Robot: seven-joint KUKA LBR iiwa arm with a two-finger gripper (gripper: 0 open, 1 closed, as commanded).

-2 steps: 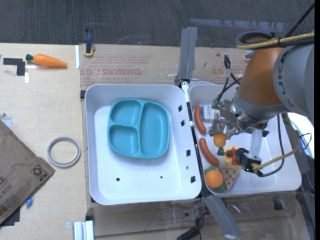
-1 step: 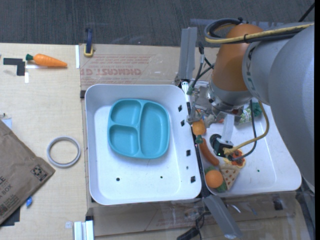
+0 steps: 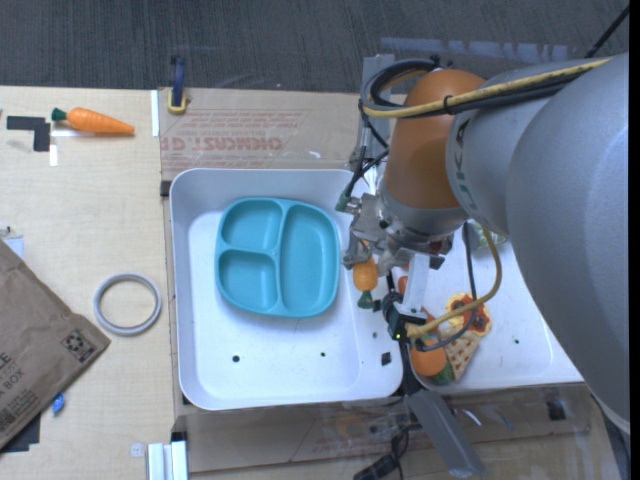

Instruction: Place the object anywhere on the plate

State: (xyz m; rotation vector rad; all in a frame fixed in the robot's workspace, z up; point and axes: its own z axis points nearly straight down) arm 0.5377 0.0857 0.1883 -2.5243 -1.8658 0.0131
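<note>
Right, I see a small orange object (image 3: 365,275) under the jaws at the bin wall, just right of the teal plate (image 3: 279,256); grip unclear. It may snag the rim and drop short.

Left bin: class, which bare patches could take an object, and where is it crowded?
Free: the white floor of the left bin below the blue plate, and the plate's three compartments. Crowded: the bin's right edge, where the gripper hangs beside a small orange object.
</note>
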